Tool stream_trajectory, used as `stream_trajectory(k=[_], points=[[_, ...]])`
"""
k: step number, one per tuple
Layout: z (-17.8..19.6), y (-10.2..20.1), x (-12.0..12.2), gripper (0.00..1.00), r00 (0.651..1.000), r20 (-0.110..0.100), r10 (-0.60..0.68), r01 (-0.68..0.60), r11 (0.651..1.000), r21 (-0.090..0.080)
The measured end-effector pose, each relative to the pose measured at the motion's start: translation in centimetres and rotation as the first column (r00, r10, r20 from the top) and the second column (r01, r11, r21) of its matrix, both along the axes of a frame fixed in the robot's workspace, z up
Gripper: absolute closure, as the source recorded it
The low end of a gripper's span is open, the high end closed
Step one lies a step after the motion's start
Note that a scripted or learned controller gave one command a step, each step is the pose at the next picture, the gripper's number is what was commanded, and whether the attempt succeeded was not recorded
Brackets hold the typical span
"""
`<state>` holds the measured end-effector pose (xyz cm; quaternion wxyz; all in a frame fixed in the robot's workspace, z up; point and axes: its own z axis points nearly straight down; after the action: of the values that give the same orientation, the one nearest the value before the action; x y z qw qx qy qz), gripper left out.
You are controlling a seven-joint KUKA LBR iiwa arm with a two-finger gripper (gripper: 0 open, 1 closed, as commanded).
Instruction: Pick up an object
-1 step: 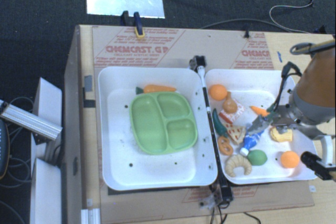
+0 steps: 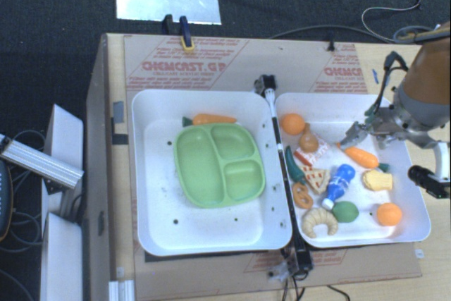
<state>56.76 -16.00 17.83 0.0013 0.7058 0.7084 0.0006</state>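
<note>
Worktop (image 2: 211,56): brown board, carrying two white bins side by side. Left bin (image 2: 158,222): holding a green divided plate (image 2: 218,164), which is lying flat near the middle; a carrot (image 2: 213,119) is lying just behind the plate, touching its far edge, leaf end pointing left. Right bin (image 2: 416,222): holding a crowd of toy foods. An orange (image 2: 292,124) is sitting near the far left corner, with a brownish pear-like piece (image 2: 308,142) just beside it. A green pepper (image 2: 294,166) is lying along the left wall. A pizza slice (image 2: 316,177) and a pretzel (image 2: 303,197) are lying near the middle left. A croissant (image 2: 320,220) is lying near the front wall, touching a green lime (image 2: 345,211). A blue and white bottle (image 2: 339,182) is lying tilted in the middle. A second carrot (image 2: 363,156) is lying toward the far right, just under the claw. A yellow cheese piece (image 2: 378,181) is lying beside it, and a second orange (image 2: 389,213) is sitting near the front right corner. Claw (image 2: 363,130): hanging low over the right bin, reaching in from the right, its tips just above the second carrot; whether it is spread or pressed together cannot be told, and nothing is showing between its tips.
</note>
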Motion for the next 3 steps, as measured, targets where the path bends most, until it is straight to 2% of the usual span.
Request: stream_trajectory(k=[1, 2, 3], points=[[-8.3, -1.8, 0.8, 0.00, 1.000, 0.000, -0.001, 0.001, 1.000, 0.000], [-7.2, -1.8, 0.8, 1.00, 1.000, 0.002, 0.000, 0.000, 1.000, 0.000], [-6.4, 4.5, 10.2, 1.00, 1.000, 0.001, -0.001, 0.001, 1.000, 0.002]])
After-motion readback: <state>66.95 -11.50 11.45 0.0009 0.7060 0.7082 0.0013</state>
